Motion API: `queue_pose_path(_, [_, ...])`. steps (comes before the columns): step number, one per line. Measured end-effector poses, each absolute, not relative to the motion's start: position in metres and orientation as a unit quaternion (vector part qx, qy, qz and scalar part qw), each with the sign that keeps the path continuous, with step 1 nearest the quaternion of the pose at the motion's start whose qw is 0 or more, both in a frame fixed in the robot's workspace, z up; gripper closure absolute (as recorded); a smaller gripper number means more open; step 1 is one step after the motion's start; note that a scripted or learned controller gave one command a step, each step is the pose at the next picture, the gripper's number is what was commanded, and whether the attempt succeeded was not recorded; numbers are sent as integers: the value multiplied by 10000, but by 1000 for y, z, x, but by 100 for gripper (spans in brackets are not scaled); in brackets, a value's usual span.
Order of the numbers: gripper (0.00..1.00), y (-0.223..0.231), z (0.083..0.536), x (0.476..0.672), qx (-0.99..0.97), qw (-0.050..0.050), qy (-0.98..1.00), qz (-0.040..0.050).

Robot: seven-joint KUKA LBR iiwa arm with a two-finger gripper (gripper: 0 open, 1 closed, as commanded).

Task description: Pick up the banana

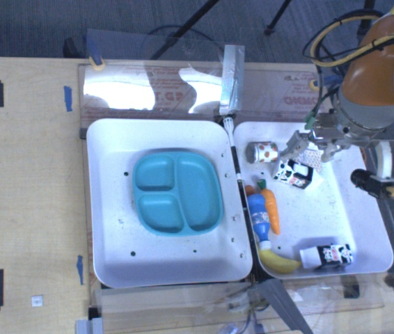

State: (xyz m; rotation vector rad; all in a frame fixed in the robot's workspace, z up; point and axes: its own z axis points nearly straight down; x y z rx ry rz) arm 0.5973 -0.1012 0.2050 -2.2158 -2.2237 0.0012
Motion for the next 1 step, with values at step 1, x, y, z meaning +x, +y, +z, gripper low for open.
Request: queue_pose_path(1, [0,-158,87,530,-7559,-18,-6547,-14])
